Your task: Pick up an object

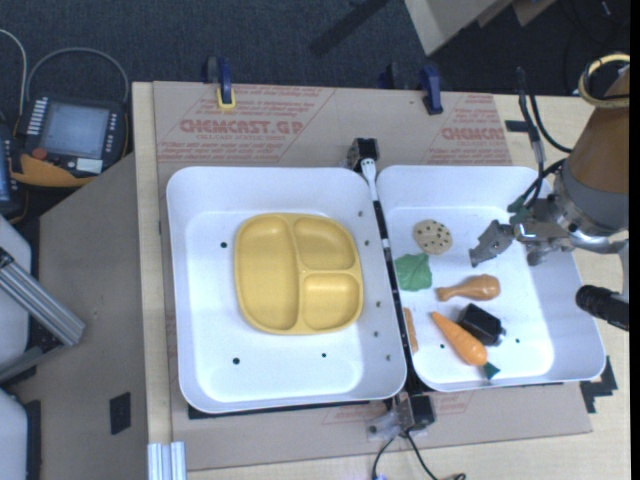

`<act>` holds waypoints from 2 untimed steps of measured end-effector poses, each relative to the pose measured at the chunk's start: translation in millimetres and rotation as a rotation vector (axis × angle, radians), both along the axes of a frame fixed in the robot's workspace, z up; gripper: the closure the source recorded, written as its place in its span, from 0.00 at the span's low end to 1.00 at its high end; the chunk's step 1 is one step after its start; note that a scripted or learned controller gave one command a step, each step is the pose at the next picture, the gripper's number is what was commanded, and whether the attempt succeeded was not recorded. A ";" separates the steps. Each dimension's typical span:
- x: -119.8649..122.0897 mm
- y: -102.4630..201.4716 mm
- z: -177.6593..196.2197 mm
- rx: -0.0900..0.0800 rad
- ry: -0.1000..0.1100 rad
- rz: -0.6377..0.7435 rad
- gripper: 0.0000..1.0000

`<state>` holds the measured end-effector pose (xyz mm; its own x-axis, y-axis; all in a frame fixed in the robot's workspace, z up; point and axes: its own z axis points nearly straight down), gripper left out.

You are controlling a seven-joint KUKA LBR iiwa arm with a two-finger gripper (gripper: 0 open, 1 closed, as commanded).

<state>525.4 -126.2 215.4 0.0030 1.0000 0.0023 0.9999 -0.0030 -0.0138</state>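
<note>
Camera view looks down on two white bins on the tabletop [300, 118]. Nearest in the right bin [560, 363] lie one orange carrot [459, 338] and one black block [481, 322], touching each other. Just beyond them sits one tan drumstick-shaped toy [470, 289], with one green leaf-shaped piece [412, 271] to its left. Farther still is one speckled cookie [432, 234]. The gripper [492, 245] hangs just beyond the drumstick, to the right of the cookie, its fingers spread apart with nothing between them.

The left bin [200, 268] holds one yellow divided plate [297, 273].

The things crowd together, so I judge a descent could catch two at once, or nudge the round drumstick aside. The flat cookie and leaf might slip from the fingers.
</note>
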 end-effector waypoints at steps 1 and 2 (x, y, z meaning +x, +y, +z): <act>2.8 0.3 6.6 -0.002 -0.013 0.003 0.00; -3.3 9.9 -44.4 0.001 -0.006 0.003 0.00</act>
